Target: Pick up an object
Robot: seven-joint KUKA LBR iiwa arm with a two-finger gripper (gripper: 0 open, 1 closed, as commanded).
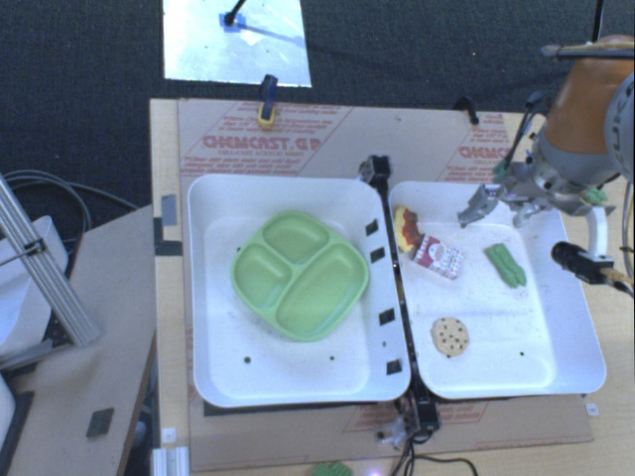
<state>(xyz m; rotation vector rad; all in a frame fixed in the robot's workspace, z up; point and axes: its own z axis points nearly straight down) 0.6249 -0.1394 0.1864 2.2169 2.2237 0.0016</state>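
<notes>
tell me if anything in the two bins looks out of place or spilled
Nothing stands out. The green divided plate lies flat in the left bin; the cookie, green pod and red-and-white packet lie apart in the right bin, none spilled.

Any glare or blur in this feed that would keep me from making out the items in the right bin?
Camera view: even lighting, soft shadows; the white bins look bright but not washed out. The cookie, green bean pod and red-and-white packet read clearly. The gripper is slightly soft-edged. The metal sheet at the top catches glare.
</notes>
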